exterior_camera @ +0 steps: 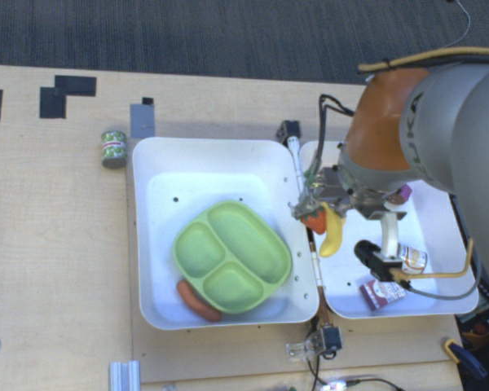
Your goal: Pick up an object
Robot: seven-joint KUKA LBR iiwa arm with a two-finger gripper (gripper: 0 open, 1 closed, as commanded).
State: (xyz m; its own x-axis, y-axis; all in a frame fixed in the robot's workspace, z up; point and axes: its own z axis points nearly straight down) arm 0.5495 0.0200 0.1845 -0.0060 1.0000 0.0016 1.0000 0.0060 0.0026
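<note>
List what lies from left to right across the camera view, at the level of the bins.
small can → sausage → green divided plate → banana → maroon packet

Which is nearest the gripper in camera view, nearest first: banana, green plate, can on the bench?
Measured from the gripper at the bins' shared edge:
1. Banana, right bin, just below the gripper.
2. Green plate, left bin, to the gripper's lower left.
3. Can, on the bench beyond the left bin's far corner.
</note>
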